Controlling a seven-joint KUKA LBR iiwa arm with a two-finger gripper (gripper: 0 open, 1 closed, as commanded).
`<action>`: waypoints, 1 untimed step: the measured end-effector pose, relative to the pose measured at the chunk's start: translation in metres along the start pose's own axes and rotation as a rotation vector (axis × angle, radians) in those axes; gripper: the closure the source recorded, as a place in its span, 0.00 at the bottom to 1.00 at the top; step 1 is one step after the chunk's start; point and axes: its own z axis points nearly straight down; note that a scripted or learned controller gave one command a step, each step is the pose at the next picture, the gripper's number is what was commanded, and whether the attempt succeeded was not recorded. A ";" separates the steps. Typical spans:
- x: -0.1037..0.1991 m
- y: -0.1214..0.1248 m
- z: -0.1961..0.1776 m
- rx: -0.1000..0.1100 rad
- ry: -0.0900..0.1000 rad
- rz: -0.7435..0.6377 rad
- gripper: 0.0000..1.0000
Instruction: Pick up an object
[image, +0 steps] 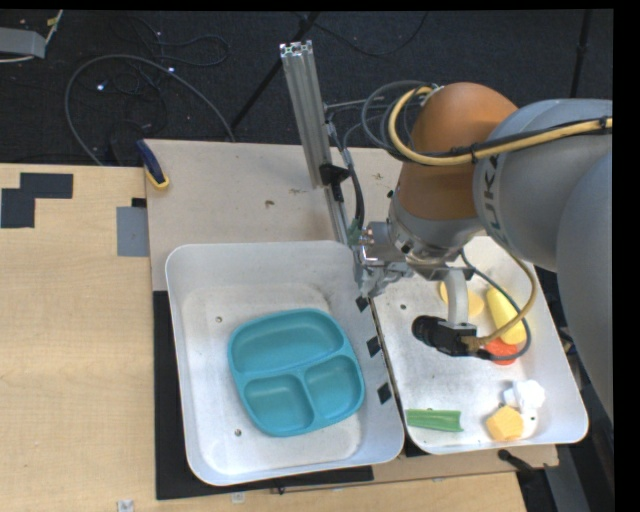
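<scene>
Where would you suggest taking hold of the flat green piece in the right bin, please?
I would close the claw across the short width of the green piece, coming straight down from above. It lies flat on the floor of the right bin, long side roughly left to right, with bare floor on both long edges; the yellow block sits off its right end.

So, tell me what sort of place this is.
Most likely a robotics lab test bench: a grey arm with an orange band reaches over two white bins, with loose cables on the dark floor behind the bench.
</scene>
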 end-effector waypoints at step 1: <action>0.054 -0.012 0.005 -0.001 0.000 -0.001 1.00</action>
